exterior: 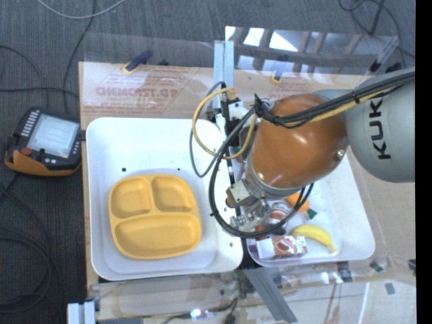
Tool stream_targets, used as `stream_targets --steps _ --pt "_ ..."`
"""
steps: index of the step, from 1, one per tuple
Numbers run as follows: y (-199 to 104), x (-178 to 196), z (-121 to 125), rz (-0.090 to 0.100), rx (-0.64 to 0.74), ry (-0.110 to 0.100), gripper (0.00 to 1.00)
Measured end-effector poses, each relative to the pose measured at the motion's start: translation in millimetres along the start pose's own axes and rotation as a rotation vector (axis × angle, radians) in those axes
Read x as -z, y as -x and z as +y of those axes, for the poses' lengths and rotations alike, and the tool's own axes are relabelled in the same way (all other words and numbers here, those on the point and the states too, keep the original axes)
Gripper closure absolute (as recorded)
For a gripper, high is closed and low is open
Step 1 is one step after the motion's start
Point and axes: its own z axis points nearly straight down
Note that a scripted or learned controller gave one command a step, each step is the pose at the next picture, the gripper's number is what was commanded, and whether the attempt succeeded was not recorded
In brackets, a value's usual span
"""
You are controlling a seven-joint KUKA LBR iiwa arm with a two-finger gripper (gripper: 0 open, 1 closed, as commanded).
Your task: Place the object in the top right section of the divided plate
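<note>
Orange wrist band [297, 144] over right bin [358, 238] (banana [316, 235] inside)

Dark grey carpet [101, 39] covers the floor all around, with a thin pale cable [81, 9] looping across it at the top left and black cables [20, 262] trailing at the lower left. A handheld control pendant [44, 142], orange-edged with a lit screen, lies on the carpet left of the bench. The bench top is a pale wooden board [135, 90] with faded red lettering, and a blue clamp [137, 61] grips its far edge.
</note>
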Motion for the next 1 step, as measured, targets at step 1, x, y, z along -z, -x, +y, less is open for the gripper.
stream_targets --steps 1 --pt "-40.1 50.2 10.6 -0.002 0.038 -0.003 1.0"
